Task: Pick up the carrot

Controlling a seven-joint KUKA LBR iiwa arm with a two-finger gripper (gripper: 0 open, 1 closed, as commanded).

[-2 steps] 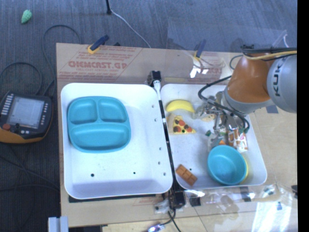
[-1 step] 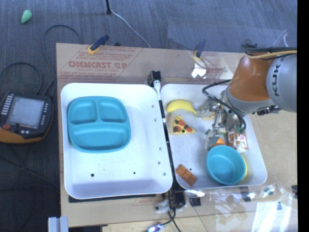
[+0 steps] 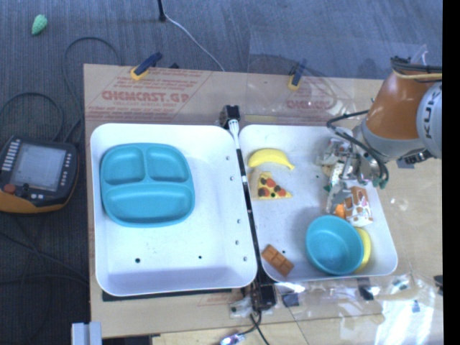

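Gripper hangs low over the right bin, close to its right edge, and its metal parts blur into the clutter beneath, so whether it is open or closed on anything I cannot tell. Just below it lies an orange piece with a small green bit at its upper left, which I take for the carrot; it rests on the bin floor near the right edge, touching or nearly touching a packet printed in orange and white. That crowding probably explains why the arm comes down steeply from the bin's far right corner: a slanted approach would hit the packet.

Right beneath the carrot sits a blue bowl at the bin's near right corner, with a yellow thing tucked behind its right rim. Farther off, near the shared middle edge, lie a banana, a pizza slice and, toward the near edge, a brown block. In the left bin, a blue divided plate lies well apart from the work.
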